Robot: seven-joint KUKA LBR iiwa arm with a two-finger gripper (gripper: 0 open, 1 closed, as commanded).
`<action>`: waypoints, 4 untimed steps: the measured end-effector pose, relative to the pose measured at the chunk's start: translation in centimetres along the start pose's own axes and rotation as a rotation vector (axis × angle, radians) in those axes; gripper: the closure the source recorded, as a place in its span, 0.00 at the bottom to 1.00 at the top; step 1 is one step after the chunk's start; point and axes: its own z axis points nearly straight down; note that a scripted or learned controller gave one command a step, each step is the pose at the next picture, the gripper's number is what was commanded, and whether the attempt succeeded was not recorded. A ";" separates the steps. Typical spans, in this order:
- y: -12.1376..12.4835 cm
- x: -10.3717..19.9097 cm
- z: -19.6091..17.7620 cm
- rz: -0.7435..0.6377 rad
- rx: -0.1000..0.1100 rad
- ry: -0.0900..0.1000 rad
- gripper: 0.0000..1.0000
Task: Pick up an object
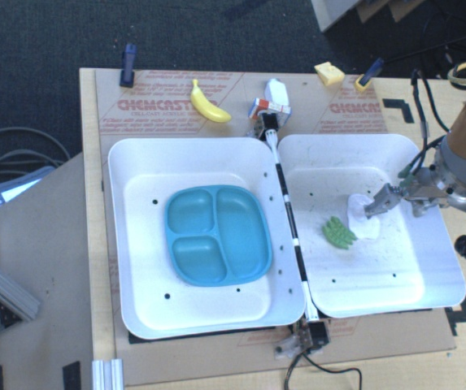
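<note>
Landmark: the right bin (428, 279), everything's placed off that.
Targets: a green leafy toy (339, 233) is lying near its middle, a whitish see-through object (361, 214) touching it on the far-right side, probably dumped there as grab candidates.
Arm: it's reaching in over the bin's right wall, wrist slanting down-left.
Gripper (376, 207): hovering over the whitish object; honestly can't tell its grip state.
Extras: blue divided plate (217, 234) sitting in the bin left of it, toy banana (208, 104) lying beyond.
</note>
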 end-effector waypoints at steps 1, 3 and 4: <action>0.5 6.1 5.0 -0.001 0.002 0.002 0.00; 0.7 7.2 9.5 0.001 -0.001 -0.001 1.00; 0.7 13.1 -4.1 -0.001 -0.002 0.000 1.00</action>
